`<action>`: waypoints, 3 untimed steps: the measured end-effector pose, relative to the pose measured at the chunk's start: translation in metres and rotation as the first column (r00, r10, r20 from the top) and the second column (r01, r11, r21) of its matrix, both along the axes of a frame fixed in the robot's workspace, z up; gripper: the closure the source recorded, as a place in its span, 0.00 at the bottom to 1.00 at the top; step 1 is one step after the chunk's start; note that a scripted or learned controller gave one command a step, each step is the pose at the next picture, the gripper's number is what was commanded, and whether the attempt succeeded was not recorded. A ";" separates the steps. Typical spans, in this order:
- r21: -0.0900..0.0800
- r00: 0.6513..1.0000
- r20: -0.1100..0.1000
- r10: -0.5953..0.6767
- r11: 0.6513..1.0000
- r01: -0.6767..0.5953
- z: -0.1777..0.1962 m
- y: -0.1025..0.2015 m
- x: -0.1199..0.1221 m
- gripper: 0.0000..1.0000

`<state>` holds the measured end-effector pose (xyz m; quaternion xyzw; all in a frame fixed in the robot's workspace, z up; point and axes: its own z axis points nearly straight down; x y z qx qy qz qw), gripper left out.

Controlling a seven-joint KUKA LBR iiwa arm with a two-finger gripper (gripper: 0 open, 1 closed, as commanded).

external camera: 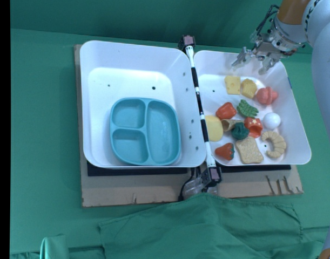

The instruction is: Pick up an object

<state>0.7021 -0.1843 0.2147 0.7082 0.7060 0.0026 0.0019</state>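
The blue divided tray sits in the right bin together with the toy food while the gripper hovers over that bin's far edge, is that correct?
Not quite: the camera view shows the blue divided tray in the left bin. The toy food lies in the right bin, and the gripper hovers over its far edge.

one fixed camera, high above the bench, looking down at a slant, far enough back that both white bins fit in, the arm coming in from the right.

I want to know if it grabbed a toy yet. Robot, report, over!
Gripper open, nothing between its fingers, above right bin's far edge. Toy food untouched; nearest: yellow cheese piece. Nothing in the way.
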 end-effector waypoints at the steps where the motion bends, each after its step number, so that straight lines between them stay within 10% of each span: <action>1: 0.002 1.000 -0.012 0.004 1.000 -0.004 -0.029 -0.002 -0.001 0.00; 2: -0.004 1.000 -0.005 -0.002 1.000 0.002 -0.028 -0.002 -0.048 0.00; 3: -0.007 1.000 0.006 -0.004 1.000 0.004 -0.014 -0.003 -0.045 1.00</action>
